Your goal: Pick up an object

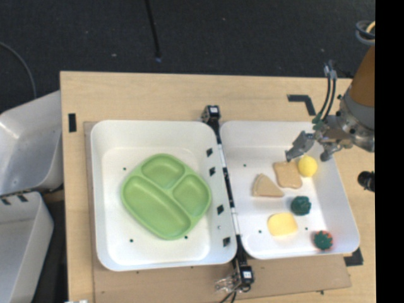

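While the arm reaches in from the right, its hand hangs over the upper part of the right bin, fingers spread apart with nothing between them. One finger points toward the left at about the bin's middle, the other sits just above a small yellow ball. Touching that ball on its left lies a tan toast-shaped piece, and beside it a tan wedge. Lower down rest a dark green lump, a yellow block, and near the bottom right corner a small red-and-green thing, perhaps a toy strawberry, too blurred to be sure. On the wooden worktop, the left bin holds a green divided plate.
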Robot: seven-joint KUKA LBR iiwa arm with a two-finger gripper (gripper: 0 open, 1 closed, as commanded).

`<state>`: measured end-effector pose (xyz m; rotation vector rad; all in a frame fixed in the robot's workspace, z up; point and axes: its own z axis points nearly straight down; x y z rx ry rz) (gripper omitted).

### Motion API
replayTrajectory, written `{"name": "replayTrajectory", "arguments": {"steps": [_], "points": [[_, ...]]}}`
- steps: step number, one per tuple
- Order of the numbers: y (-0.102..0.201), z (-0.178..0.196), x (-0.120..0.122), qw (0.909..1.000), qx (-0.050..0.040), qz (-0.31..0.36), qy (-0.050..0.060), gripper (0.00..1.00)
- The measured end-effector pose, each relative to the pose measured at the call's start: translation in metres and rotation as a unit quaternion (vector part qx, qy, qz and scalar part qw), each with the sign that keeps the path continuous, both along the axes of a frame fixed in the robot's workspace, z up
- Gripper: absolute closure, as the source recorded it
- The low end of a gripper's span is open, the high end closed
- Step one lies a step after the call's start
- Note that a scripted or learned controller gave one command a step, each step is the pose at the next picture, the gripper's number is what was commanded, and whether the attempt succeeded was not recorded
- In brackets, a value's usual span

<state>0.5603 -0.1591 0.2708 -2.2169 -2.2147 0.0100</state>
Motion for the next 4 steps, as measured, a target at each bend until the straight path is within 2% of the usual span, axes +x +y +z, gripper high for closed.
{"name": "replayTrajectory", "arguments": {"steps": [1,3,4], "points": [[0.000,0.006,0.002,1.0000,-0.0011,0.001,-0.006,0.00],[0.010,-0.083,-0.001,1.0000,-0.0010,-0.001,-0.003,0.00],[0.003,-0.135,0.007,1.0000,-0.0010,-0.001,-0.004,0.00]]}}
